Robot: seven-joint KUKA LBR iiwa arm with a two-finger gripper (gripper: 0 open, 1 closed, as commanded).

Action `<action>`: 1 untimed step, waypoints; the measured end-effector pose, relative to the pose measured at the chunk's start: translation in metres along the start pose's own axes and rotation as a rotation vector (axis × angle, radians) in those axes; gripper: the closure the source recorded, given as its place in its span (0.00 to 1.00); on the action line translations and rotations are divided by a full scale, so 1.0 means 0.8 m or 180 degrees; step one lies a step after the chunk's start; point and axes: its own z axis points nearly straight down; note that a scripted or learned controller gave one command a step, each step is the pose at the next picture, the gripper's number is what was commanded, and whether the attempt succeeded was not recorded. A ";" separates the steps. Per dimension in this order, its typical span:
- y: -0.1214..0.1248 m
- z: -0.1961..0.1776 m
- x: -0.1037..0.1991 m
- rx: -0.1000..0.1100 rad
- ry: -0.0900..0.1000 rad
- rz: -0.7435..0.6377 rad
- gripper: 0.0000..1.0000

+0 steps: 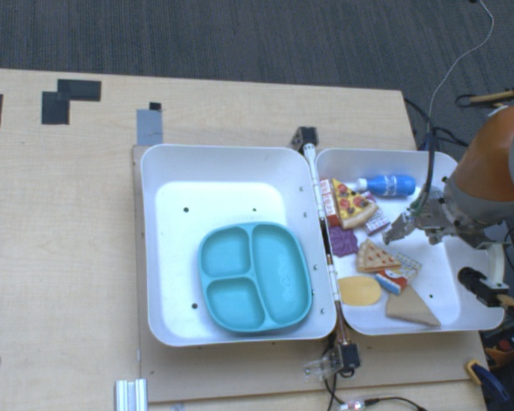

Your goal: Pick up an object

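Note:
The right white bin [450, 268] holds several small toys. Among them are a blue bottle [388, 184], a pizza slice [353, 204], a red and white box [328, 198], a purple piece [343, 242], a toast-like wedge [377, 257], a yellow disc [360, 291] and a tan wedge [411, 308]. My gripper [417, 232] hangs over the middle of this bin, just right of the pizza slice and above the toast wedge. Its two dark fingers are spread, so it is open, with nothing between them.
The left white bin [176, 229] carries a teal divided plate [255, 274]. Small patterned packets [379, 223] and a red and blue piece [392, 282] lie among the toys. The arm's orange band [493, 157] rises at the right. Cables trail off the bench's right side.

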 end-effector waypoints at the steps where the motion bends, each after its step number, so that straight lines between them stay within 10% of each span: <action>1: -0.069 0.013 0.045 0.0002 -0.0001 0.0010 0.00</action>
